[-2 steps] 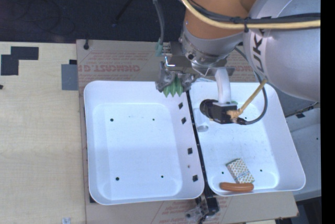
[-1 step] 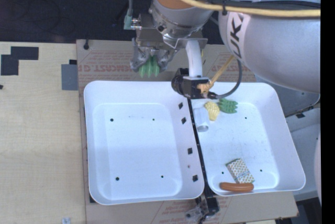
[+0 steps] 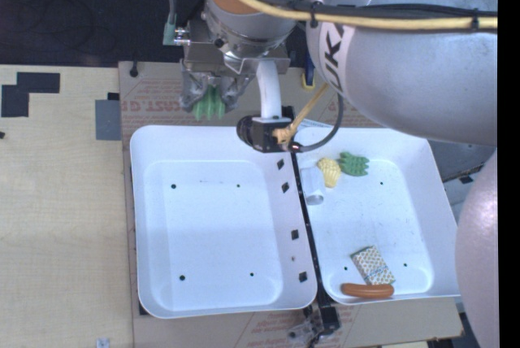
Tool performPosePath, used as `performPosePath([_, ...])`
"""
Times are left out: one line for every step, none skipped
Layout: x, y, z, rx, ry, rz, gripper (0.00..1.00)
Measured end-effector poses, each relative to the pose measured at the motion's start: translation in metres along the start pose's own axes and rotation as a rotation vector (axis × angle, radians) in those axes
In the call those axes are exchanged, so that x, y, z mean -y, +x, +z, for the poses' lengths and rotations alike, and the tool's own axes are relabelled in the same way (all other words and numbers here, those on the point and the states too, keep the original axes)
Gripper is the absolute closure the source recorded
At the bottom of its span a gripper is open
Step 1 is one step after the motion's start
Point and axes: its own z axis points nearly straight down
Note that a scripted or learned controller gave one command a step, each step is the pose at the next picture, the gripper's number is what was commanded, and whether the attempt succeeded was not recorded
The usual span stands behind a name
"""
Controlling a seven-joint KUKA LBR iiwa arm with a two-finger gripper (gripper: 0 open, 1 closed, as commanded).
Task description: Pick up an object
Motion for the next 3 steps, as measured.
performPosePath([0.001, 0.0, 0.0, 0.001, 0.0, -0.001, 0.0])
performPosePath([0.001, 0.001, -0.01, 0.003, 0.003, -0.007, 1.0])
performPosePath([-0.046, -0.002, -0.08, -0.001, -0.008, -0.003, 1.0])
